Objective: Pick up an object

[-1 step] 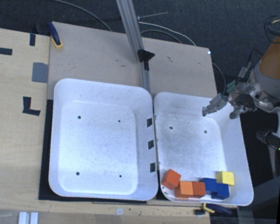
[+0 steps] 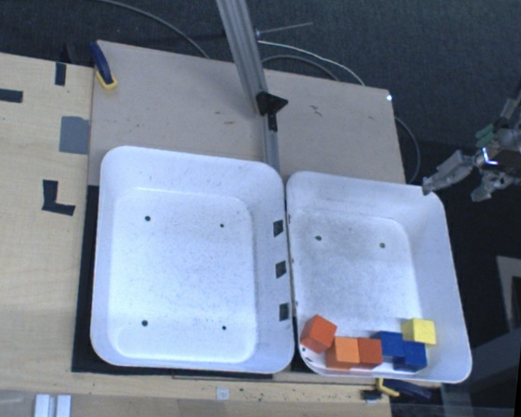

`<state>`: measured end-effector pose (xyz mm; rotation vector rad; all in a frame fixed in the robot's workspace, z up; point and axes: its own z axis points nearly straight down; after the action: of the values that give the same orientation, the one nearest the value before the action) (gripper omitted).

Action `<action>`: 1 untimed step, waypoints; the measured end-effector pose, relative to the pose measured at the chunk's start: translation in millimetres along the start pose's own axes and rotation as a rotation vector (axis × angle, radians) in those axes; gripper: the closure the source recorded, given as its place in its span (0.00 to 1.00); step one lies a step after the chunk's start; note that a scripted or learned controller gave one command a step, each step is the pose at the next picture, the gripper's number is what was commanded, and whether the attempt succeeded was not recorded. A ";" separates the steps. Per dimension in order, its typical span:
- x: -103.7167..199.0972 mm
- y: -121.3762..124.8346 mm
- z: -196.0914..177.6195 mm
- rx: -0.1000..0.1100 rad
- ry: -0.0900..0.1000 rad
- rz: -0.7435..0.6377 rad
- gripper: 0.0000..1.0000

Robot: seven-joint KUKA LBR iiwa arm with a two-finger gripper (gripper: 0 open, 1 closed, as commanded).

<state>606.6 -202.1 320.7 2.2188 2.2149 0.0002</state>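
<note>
Tool (image 2: 460, 177) hangs at the right edge of the frame, fingers spread and holding nothing, outside the right bin's (image 2: 444, 235) top corner. The blocks (image 2: 368, 344) sit well apart, clustered along that bin's bottom edge.

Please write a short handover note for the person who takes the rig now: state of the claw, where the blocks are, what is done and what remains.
Claw: open, holding nothing, outside the right bin's far right corner, above the dark floor.
Blocks: all clustered at the right bin's near edge. Orange block on the left, a second orange block beside a reddish-orange one, then blue blocks with a yellow block at the right end.
Left bin: no blocks in it.
Done: nothing picked yet.
Left: move over the cluster, descend, grasp one block. The leftmost orange block looks easiest, being least crowded.
</note>
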 end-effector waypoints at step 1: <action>-7.4 -8.4 -30.2 0.002 0.003 -0.003 0.00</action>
<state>598.0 -209.4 350.9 2.2180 2.2202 0.0012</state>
